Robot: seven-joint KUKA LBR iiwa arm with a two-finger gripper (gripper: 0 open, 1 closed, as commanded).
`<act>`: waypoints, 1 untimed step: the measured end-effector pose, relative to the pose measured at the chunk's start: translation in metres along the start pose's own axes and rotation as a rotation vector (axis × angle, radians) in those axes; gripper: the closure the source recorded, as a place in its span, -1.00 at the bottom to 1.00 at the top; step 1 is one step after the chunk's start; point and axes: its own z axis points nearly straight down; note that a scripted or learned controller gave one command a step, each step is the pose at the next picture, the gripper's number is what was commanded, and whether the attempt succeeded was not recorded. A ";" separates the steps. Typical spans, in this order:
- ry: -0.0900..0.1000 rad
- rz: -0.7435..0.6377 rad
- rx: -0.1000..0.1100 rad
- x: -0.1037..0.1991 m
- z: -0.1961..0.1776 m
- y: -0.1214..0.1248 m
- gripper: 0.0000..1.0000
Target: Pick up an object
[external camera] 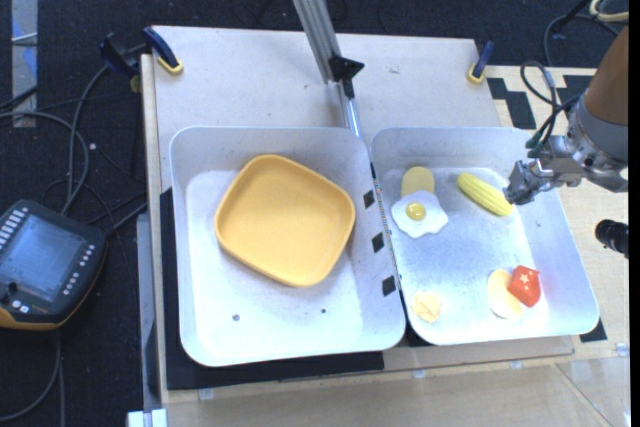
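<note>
I see my pincer (522, 185) hanging over the right bin (560, 245), just beside the corn cob (485, 194). A fried egg (418, 214) lies nearby; a yellow plate (286, 218) sits in the left bin (200, 315).

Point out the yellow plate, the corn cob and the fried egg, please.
yellow plate (285, 219): camera view, middle of its dish.
corn cob (484, 193): camera view, middle of the cob.
fried egg (418, 214): camera view, near the yolk.

I see a yellow plate (286, 218) in the white left bin (190, 315). The right bin (565, 245), white too, has yellow corn (484, 193), a white egg (418, 214) with yellow yolk, and a red tomato (524, 284).
</note>
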 end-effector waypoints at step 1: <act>0.000 0.001 0.001 -0.003 -0.043 0.004 1.00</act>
